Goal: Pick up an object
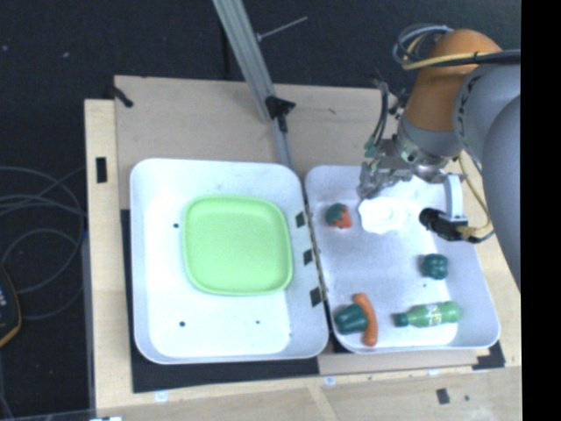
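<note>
A: Gripper [379, 182] where?
B: Over right shallow white bin [469, 323], approx 12 o'clock part, tips just above crumpled white soft lump [382, 215].
A: Holding anything?
B: Can't tell; tips too dark and small.
A: Other objs in that bin?
B: Small orange-green toy [338, 217] at 9 o'clock of lump; dark green block [434, 266] at 3; green plastic bottle [427, 315] w/ orange-green carrot toy [358, 317] toward 6.
A: Left bin [158, 323]?
B: Square light-green plastic plate [237, 244], centre.

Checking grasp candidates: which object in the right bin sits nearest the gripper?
The white object, directly below the gripper at the bin's top. The small orange-and-green piece lies further left; the green bottle lies at the bottom edge.
</note>
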You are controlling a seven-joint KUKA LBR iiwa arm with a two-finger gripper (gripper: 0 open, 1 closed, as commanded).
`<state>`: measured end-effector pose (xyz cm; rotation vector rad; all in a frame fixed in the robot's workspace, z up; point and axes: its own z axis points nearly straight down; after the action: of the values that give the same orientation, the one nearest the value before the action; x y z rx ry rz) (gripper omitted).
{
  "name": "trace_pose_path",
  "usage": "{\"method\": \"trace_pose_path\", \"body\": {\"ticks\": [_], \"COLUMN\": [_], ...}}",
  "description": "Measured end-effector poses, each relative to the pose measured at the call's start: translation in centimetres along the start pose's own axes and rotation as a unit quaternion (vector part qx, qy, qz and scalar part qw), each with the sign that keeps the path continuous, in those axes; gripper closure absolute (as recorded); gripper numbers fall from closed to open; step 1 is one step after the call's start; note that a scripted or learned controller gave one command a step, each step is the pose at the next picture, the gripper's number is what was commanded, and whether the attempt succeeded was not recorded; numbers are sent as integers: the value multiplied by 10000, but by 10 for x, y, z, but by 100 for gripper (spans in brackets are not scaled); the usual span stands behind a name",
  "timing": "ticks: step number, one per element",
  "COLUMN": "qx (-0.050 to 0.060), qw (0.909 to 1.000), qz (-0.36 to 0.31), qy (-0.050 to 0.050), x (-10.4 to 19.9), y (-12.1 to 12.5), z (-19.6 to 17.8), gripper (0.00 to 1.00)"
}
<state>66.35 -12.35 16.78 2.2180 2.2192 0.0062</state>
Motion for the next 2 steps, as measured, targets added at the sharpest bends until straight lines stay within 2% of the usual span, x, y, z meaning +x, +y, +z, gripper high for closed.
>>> {"method": "trace_pose_path", "body": {"ticks": [2], "qx": [4], "qw": [10000], "qz": [4], "qy": [-1], "x": [-6], "y": [-2], "z": [-88], "gripper": [100]}}
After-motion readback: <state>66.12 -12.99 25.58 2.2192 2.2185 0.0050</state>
